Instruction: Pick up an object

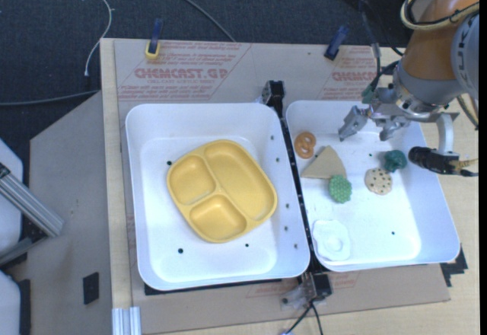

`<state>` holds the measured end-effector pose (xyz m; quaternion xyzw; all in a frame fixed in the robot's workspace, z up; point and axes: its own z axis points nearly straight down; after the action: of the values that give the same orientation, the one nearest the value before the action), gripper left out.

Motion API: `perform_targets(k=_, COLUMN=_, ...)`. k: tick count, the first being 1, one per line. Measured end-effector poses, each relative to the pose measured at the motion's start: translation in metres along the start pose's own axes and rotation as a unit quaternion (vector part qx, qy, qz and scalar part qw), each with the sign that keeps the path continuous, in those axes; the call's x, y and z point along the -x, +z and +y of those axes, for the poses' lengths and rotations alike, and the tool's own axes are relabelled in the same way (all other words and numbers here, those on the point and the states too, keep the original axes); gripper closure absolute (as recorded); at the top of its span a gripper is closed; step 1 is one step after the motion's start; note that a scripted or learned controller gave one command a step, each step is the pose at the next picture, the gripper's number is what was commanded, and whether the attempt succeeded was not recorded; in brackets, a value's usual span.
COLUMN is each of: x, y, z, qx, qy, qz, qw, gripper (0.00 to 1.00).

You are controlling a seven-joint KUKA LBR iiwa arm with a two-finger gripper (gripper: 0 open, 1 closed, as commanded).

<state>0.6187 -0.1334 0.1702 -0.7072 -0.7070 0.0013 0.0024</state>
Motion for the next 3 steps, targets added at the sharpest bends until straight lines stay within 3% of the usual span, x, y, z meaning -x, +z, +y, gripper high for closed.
perform_targets(k=2, x=0.007, y=0.081, z=0.002, qx=0.004, qy=0.000, qz=0.001, qw=1.0000, gripper=0.00)
perform_targets(k=3, x=0.007, y=0.066, z=0.006, qx=0.010, qy=-0.001, qz=0.001, qw=1.0000, gripper=1.00)
